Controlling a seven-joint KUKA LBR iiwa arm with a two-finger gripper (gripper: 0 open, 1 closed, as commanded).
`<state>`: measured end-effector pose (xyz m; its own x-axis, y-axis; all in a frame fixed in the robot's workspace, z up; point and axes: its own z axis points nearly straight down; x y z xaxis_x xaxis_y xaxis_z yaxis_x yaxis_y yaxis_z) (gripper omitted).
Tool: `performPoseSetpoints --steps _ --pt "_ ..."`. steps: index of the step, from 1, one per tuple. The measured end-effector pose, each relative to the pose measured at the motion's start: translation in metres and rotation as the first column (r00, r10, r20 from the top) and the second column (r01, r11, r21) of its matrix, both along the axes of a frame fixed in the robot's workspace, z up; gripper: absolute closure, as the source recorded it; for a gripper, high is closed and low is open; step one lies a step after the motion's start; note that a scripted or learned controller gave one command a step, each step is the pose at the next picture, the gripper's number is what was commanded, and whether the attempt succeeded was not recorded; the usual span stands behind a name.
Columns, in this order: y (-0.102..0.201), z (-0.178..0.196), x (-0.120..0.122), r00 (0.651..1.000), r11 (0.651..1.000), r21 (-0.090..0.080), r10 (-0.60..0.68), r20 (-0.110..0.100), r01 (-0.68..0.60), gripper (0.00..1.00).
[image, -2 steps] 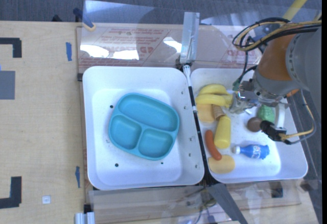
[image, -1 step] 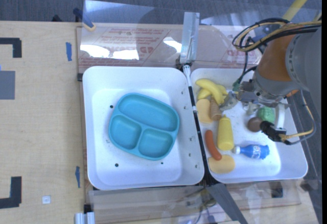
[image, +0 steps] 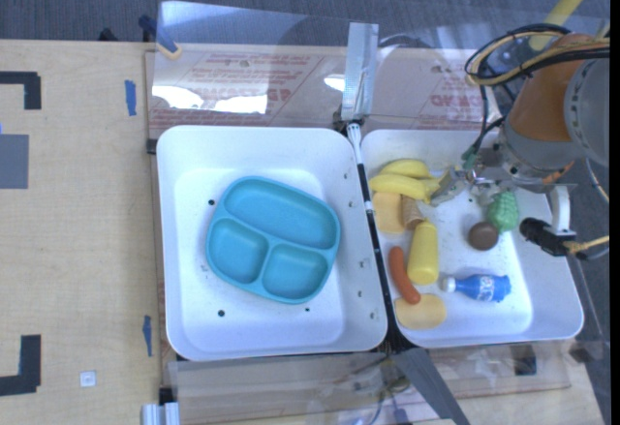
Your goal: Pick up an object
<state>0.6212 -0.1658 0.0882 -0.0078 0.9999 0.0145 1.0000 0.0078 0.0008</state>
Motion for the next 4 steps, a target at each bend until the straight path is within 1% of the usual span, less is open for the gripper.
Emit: performPoseSetpoints --steps 1,2,3,4 --pt "0.071 0.000 -0.047 1.000 1.000 -0.012 -0.028 0.004 0.028 0.00" --pt "0.072 -0.002 0.013 0.996 0.996 -0.016 -0.084 -0.004 0.084 0.00" --pt "0.072 0.008 0.014 0.997 0.996 -0.018 -0.082 0.000 0.082 1.00" --pt "0.072 0.008 0.014 0.997 0.996 -0.018 -0.082 0.000 0.082 0.00"
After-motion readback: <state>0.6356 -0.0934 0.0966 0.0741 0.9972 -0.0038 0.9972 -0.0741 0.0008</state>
